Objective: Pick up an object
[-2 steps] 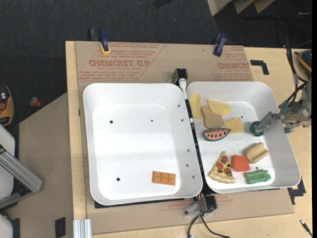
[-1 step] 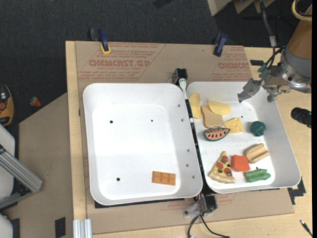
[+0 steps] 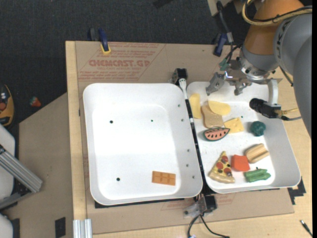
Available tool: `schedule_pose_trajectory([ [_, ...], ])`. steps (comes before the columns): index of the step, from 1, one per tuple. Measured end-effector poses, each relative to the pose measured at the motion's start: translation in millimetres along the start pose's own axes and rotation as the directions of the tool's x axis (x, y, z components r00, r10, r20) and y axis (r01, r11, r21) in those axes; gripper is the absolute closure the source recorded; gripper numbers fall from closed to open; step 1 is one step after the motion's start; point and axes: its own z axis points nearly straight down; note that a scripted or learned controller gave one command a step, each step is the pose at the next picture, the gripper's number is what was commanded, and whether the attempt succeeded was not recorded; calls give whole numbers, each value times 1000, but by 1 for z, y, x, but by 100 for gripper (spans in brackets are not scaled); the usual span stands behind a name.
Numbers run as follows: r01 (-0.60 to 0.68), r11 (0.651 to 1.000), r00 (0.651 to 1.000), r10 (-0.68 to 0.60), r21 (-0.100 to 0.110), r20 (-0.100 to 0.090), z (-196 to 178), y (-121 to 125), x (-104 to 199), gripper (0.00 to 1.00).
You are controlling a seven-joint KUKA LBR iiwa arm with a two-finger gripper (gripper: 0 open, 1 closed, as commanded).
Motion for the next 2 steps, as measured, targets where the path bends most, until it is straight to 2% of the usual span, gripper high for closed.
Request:
schedule_pose_trajectory([
  [1, -9, 1000, 1000, 9, 11, 0, 57, -56, 2, 0],
  [2, -8, 1000, 1000, 8, 4, 0, 78, -83, 1, 0],
])
